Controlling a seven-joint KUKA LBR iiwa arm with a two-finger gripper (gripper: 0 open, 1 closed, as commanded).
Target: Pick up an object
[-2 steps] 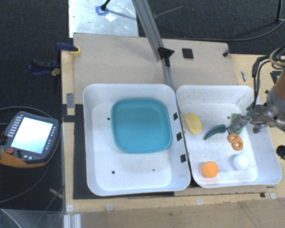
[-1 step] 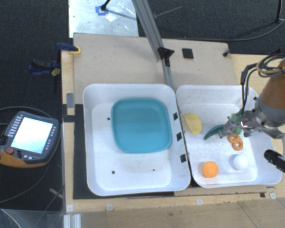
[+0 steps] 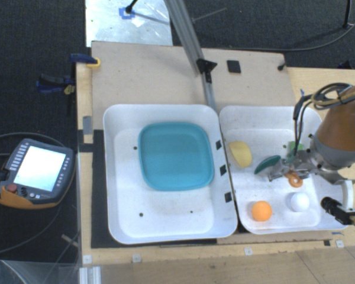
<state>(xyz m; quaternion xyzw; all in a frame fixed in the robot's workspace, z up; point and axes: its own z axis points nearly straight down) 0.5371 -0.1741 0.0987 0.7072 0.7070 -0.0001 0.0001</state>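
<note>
The right bin (image 3: 248, 118) holds a pale yellow lump (image 3: 241, 154) near its left wall, an orange ball (image 3: 261, 211) at the front, a white ball (image 3: 298, 202) to its right, and a dark green curved piece (image 3: 266, 164) in the middle. My gripper (image 3: 284, 171) reaches in from the right, low over the bin, just right of the green piece and above the white ball. A small orange ring-like item (image 3: 295, 180) lies under the gripper body. Whether anything sits between the fingers is hidden.
The left bin (image 3: 121, 206) carries a teal square plate (image 3: 176, 156). A slanted metal pole (image 3: 189, 37) crosses the back of the bench. A teach pendant (image 3: 34, 171) lies on the floor to the left. Blue clamps (image 3: 54, 84) grip the bench's left edge.
</note>
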